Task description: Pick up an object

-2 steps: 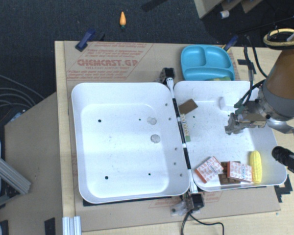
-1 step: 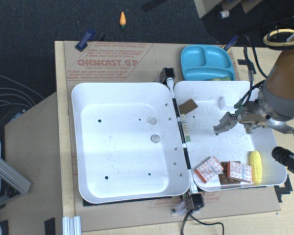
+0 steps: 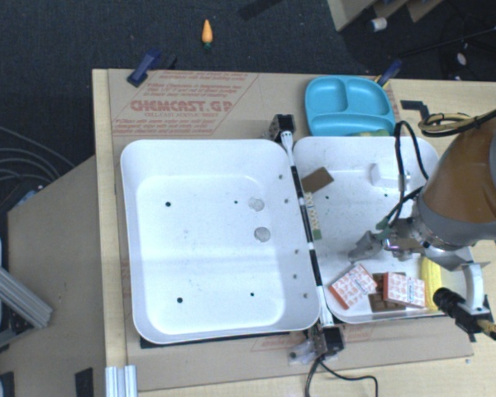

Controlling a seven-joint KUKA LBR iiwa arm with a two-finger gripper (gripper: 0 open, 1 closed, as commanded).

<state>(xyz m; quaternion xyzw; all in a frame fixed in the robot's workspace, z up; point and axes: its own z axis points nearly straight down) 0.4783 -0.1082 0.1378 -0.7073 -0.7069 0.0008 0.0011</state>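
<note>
Right bin, near edge: red-and-white patterned packet, long axis running diagonally; second patterned packet just beside it, lying level; yellow object to their right, long axis front to back. Brown card at the far left of this bin. Tool above the packets; finger state cannot be told. Left bin alongside. Blue tray on the wooden surface; dark carpet beyond

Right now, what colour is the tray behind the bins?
Light blue; the tray shows best in the camera view.
</note>
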